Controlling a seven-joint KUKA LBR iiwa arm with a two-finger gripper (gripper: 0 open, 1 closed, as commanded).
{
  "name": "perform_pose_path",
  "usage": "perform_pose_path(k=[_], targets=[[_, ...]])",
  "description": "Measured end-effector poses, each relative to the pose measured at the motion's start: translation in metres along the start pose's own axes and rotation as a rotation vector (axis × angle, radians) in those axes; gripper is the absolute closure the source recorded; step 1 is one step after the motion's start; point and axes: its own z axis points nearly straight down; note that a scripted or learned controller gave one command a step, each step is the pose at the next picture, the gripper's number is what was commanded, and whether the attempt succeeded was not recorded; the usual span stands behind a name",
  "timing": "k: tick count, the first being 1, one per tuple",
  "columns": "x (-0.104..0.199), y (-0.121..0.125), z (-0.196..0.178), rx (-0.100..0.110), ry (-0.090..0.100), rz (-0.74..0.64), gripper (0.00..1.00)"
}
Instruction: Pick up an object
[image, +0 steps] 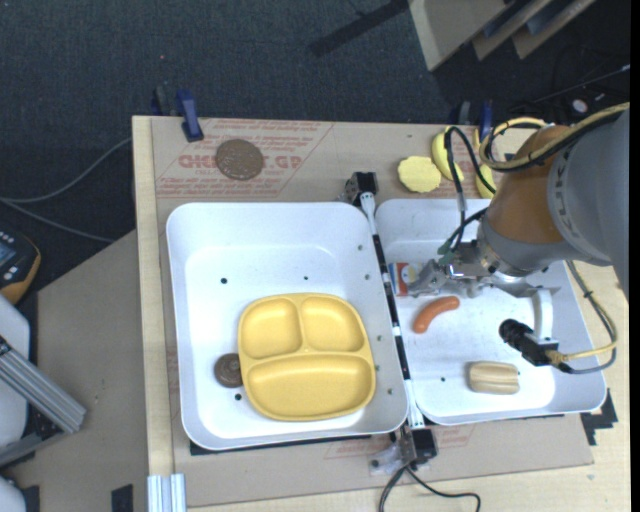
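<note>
Light is even and fairly bright, prob. from overhead. Both white bins read near blown-out w/ little surface detail. Soft short shadows sit under the yellow tray and beside the arm. Mild sheen on the tray's compartments. Dark floor goes murky. Overall slightly soft and low-res; the arm looks a bit blurred.

The divided plate lies in the left bin; the sausage and bread roll in the right bin
</note>
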Motion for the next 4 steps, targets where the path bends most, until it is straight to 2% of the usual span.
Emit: perform_pose_path(k=[1,2,3,4], targets=[[0.004,0.000,0.001,0.001,-0.004,0.000,0.00],[0.006,-0.018,0.005,0.015,-0.001,0.000,0.00],[0.006,-0.017,-0.005,0.012,-0.001,0.000,1.00],[0.063,0.005,-0.101,0.000,-0.001,-0.008,1.00]])
